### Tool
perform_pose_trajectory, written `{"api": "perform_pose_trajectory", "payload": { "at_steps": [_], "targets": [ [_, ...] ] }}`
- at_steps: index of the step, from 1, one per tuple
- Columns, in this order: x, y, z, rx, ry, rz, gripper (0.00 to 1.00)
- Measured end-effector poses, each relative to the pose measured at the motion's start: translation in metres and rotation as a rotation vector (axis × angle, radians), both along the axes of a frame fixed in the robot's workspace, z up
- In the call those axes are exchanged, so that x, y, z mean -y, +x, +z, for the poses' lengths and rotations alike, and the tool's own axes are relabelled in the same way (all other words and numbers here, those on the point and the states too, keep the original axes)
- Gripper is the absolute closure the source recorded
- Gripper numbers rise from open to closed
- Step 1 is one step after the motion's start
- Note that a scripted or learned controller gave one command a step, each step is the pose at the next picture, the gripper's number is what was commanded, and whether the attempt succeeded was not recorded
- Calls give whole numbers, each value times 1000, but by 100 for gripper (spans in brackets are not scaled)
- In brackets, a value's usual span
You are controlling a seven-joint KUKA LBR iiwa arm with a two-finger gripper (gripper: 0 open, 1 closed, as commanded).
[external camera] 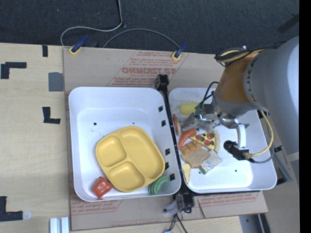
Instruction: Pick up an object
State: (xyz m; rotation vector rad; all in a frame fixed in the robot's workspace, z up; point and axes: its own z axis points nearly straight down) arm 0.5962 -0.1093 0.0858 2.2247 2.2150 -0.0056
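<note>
so far nothing lifted. gripper low in the right bin, hard to tell whether closed on anything. just below it, a heap of toy food in reach. grasp and lift both left.

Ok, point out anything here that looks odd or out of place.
Nothing looks spilled or broken. The yellow divided plate sits askew in the left bin, with a red toy and a green toy wedged against its lower edge.
</note>
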Motion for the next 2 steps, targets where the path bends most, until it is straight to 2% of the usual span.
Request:
{"api": "perform_pose_trajectory", "payload": {
  "at_steps": [1, 2],
  "targets": [
    [-8, 57, 0, 3, -5, 5, 0],
    [-11, 53, 7, -14, 3, 2, 100]
  ]
}}
